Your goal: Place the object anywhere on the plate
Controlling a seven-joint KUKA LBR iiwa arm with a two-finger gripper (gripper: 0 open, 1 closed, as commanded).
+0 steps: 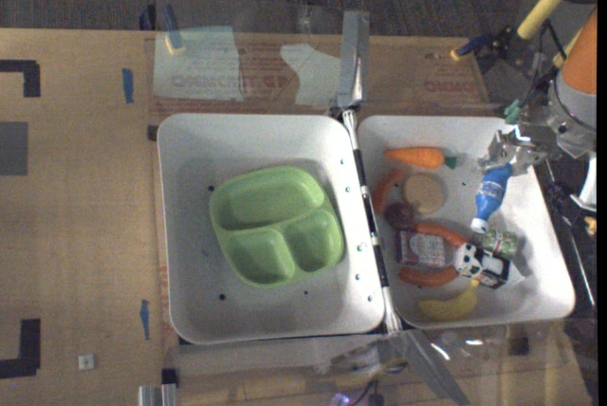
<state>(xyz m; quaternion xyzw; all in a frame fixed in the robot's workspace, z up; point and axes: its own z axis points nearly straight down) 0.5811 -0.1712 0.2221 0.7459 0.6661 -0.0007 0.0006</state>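
Camera view: gripper (513, 154) over right bin (555, 233), at its far right side, clamped on blue bottle (490, 193), bottle hanging tilted, cap end down. Green plate (275, 224) in left bin (190, 167), well apart from bottle. Below in right bin: carrot (415, 157), sausages (429, 277), banana (450, 304), can (501, 243).

Plate (276, 225) sits in left bin (190, 157); right bin (550, 252) holds carrot (414, 157) at back, bottle (489, 195) right, banana (450, 304) in front, cookie (424, 193) between.
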